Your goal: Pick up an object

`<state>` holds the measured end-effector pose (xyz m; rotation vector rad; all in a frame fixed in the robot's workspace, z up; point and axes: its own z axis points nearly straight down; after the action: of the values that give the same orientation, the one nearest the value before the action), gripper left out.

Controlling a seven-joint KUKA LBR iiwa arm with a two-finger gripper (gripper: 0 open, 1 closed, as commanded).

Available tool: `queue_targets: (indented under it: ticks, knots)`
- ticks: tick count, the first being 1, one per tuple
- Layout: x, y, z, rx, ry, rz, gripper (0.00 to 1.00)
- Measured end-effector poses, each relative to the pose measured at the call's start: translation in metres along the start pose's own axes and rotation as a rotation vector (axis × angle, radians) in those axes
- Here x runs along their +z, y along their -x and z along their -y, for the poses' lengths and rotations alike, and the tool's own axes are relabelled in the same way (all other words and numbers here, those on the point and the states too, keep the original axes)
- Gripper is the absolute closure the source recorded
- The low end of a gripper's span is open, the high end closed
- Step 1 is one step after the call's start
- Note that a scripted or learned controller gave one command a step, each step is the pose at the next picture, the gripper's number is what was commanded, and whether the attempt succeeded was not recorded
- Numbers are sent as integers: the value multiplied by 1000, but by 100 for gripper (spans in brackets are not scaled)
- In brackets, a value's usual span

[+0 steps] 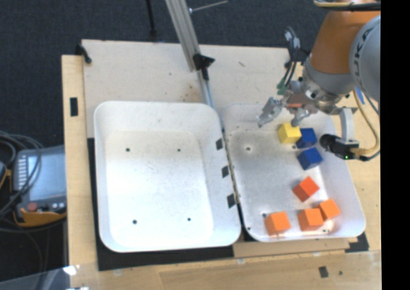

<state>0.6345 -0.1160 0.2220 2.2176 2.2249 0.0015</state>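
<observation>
My gripper [284, 114] hangs over the far end of the right bin [256, 173], fingers spread open and nothing between them. A yellow cube [289, 133] lies just in front of and below the fingertips, touching a blue cube [307, 136]. A second blue cube [310, 157] sits a little nearer. Further forward are several orange cubes: one alone [306, 188], and three along the near wall [277, 223], [311, 219], [329, 209].
The left bin [160, 173] stands beside the right one. A slanted aluminium post [182, 16] rises behind the bins. The arm's orange band [336, 39] and a black cable [349, 148] overhang the right bin's far right corner.
</observation>
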Motion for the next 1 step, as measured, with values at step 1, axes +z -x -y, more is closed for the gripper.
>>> queue_targets:
  ticks: [1]
  knots:
    - [0,0,0,0,0,0,0]
